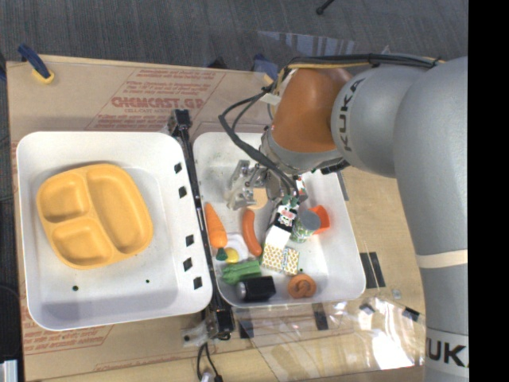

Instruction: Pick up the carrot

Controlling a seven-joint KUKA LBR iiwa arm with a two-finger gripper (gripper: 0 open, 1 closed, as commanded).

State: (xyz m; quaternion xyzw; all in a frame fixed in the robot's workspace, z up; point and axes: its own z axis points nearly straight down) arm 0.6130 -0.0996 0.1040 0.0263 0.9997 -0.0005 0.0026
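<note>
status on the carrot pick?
Gripper hovering over the right bin, holding nothing. Carrot lying by the bin's left wall, untouched. Sausage close on its right; green toy and yellow piece below its tip.

left bin (32,293): yellow divided tray (94,213) | right bin (350,261): hot dog (251,231), black block (257,288), green toy (240,271)

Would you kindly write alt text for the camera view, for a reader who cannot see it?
A grey robot arm's claw hangs over the right white bin, above a carrot lying by the bin's left wall among other toy items, including a sausage. The left white bin holds a yellow divided tray.
</note>
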